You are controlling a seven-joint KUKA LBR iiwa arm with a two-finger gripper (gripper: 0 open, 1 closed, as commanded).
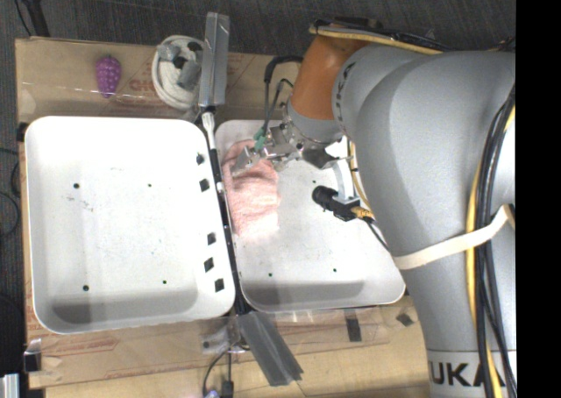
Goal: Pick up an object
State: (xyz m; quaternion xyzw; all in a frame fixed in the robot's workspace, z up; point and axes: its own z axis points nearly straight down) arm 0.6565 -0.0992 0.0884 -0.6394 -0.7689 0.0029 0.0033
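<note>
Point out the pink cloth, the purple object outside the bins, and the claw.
pink cloth (pixel 254 190): camera view, middle of the fabric in the right bin.
purple object (pixel 108 74): camera view, its centre, on the bench behind the left bin.
claw (pixel 261 147): camera view, its tip over the cloth's upper edge.

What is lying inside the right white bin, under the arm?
A pink, soft-looking cloth lies in the right bin near its left wall, with the gripper at its upper end. The arm covers the bin's right part, so anything there is hidden.
</note>
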